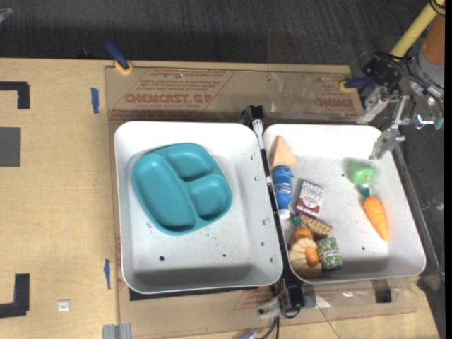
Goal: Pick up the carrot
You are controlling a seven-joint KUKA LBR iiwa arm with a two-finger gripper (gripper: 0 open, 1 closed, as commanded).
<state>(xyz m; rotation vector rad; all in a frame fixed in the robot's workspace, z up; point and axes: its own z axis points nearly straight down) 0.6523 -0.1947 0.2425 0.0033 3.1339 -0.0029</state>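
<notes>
Bench: tan board under both bins, blue tape marks near its left side.
Left bin: white, holding a teal divided plate toward its 10 o'clock side.
Right bin: white, touching the left bin along a black divider.
Arm: enters at the view's 2 o'clock; gripper sits over the right bin's 1 o'clock corner, and whether its jaws are open or closed I cannot tell.
Carrot: orange, lying at the right bin's 3 o'clock, apart from the gripper.
Green toy: just above the carrot's top.
Clutter: blue bottle, small carton, green can along the bin's 8 o'clock side.
</notes>
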